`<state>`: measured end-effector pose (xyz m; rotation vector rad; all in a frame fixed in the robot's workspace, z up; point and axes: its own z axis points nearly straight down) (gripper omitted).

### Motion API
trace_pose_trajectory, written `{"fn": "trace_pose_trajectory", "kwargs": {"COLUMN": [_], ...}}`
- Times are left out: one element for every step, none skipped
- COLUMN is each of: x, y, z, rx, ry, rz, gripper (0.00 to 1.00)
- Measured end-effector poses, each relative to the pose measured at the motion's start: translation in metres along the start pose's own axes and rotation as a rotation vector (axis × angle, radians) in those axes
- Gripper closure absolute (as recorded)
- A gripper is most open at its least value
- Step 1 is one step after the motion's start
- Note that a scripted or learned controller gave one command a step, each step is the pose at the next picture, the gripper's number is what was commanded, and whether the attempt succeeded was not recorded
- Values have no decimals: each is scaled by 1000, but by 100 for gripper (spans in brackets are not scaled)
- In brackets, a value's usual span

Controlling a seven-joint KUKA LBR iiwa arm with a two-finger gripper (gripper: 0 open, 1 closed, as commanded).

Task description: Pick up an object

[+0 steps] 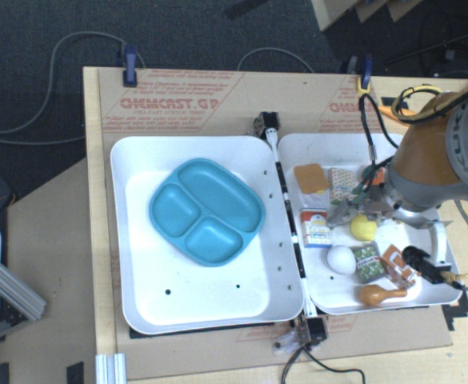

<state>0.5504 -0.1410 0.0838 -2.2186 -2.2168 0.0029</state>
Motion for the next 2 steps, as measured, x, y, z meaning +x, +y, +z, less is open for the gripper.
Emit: {"fn": "trace_pose_trajectory", "kwargs": {"x": [-1, 73], "y": [2, -18], "z": [-11, -134], "rx": [-6, -17], "ry": [-2, -1], "rz": [0, -9], "gripper": [100, 100]}}
